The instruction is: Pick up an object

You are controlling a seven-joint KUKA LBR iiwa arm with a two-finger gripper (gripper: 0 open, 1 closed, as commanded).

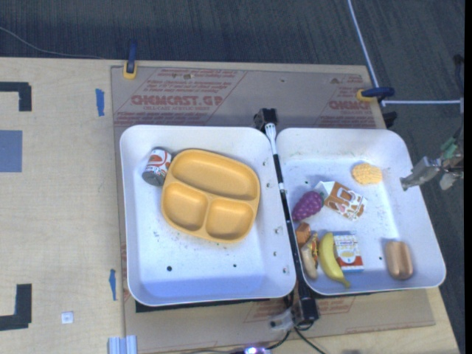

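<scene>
My gripper (426, 172) pokes in from the right, over the right rim of the right bin (420, 220), and nothing shows in it. The right bin holds a round yellow biscuit (366, 173), a bunch of purple grapes (307, 206), an orange-and-white packet (345, 200), a banana (332, 259), a small carton (346, 251) and a brown sausage-shaped roll (398, 259). The biscuit is the item nearest the gripper, a little to its left.
In the left bin (140, 257) sit a yellow divided plate (210, 195) and a tipped soda can (155, 166) at its upper left. Small orange and brown items (304, 243) lie against the right bin's left wall. A black divider (274, 161) runs between the bins.
</scene>
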